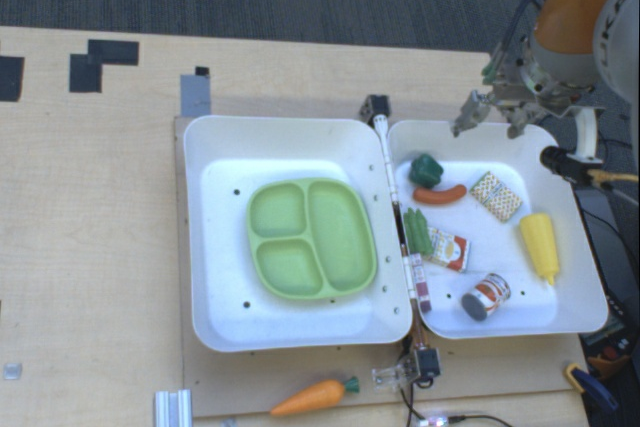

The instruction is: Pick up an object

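Gripper (493,119), fingers spread with nothing between them, hovers above the right bin (580,315), beyond the green pepper (426,169).

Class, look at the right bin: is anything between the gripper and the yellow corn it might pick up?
Nothing visible blocks it. The gripper hangs over the right bin's far rim with its fingers spread. The yellow corn lies alone near the right wall; the patterned packet sits to its upper left, apart from it.
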`<state>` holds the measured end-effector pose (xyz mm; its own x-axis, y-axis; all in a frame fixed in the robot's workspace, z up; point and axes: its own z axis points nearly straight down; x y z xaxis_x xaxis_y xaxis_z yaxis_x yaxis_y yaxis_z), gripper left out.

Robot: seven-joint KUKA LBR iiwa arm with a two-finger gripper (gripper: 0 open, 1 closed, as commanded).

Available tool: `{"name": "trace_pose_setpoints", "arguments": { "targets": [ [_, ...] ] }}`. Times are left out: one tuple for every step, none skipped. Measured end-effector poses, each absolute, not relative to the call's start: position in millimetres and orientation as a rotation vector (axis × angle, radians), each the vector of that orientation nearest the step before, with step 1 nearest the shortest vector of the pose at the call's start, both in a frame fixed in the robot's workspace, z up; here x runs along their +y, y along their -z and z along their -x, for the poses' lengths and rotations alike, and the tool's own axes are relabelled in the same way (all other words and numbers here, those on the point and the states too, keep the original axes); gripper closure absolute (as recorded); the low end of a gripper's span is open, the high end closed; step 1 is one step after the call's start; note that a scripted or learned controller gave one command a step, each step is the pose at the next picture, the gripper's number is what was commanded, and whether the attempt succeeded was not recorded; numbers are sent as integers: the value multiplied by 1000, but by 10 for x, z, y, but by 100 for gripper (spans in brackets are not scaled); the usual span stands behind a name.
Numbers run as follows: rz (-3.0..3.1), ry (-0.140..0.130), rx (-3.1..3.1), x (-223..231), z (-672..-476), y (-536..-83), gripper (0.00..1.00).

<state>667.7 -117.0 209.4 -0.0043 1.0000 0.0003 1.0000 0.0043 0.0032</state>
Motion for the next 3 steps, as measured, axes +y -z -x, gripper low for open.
{"name": "trace_pose_setpoints", "arguments": {
  "targets": [
    [-2215,-6,2221,-913,-6499,-1064,0],
    [-2214,-8,2224,-902,-6504,-1168,100],
    [-2215,-6,2225,-284,-5648,-2127,100]
  ]
}}
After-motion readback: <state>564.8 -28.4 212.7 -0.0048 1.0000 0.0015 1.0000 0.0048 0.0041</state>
